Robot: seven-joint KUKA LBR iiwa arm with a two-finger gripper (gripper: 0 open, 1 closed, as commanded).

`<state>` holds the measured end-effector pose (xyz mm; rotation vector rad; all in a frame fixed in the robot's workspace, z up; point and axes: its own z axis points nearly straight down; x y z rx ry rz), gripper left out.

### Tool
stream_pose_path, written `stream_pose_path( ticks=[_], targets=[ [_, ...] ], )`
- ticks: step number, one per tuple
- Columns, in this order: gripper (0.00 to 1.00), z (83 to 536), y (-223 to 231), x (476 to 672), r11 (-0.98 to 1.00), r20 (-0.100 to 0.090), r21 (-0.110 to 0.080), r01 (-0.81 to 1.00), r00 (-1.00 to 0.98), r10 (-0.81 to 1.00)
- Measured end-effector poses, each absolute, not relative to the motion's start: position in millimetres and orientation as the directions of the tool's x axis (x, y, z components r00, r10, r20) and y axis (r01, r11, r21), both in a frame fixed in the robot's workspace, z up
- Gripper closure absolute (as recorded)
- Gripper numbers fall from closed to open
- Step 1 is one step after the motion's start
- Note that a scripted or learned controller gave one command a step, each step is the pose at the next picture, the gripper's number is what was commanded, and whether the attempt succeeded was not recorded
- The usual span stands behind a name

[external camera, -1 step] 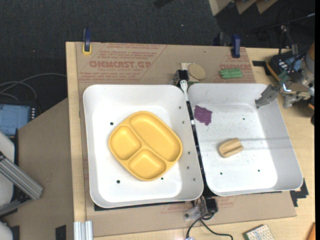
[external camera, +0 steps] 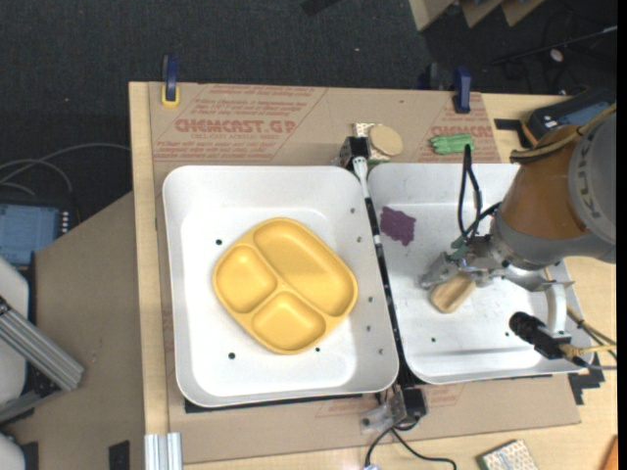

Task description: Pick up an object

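Note:
In the right bin [external camera: 431, 355], a small tan wooden block [external camera: 450, 295] lies near the middle. My gripper [external camera: 457, 270] is low over the bin, directly above and touching or nearly touching the block's upper end. Whether the block is in its grasp is not visible. A purple object [external camera: 397, 224] lies flat in the bin's far left part, apart from the gripper. The grey arm with its orange band [external camera: 539, 204] comes in from the right.
The left bin [external camera: 186, 262] holds a yellow divided plate [external camera: 284, 284] in its middle. Behind the bins, on the cardboard, are a green object [external camera: 451, 144] and a round tan disc [external camera: 385, 142]. The ridge between the bins [external camera: 377, 262] is just left of the block.

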<state>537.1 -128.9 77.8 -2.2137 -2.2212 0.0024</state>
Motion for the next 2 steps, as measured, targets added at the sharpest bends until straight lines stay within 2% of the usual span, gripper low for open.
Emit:
stream_pose_path(
  ticks=[1,2],
  targets=[
    [1.0,94.9,-133.2,540.1,-0.001,-0.002,0.004,1.0,0.001,1.0],
    [1.0,232.5,-61.8,524.7,0.008,0.001,0.012,1.0,-0.008,1.0]
  ],
)
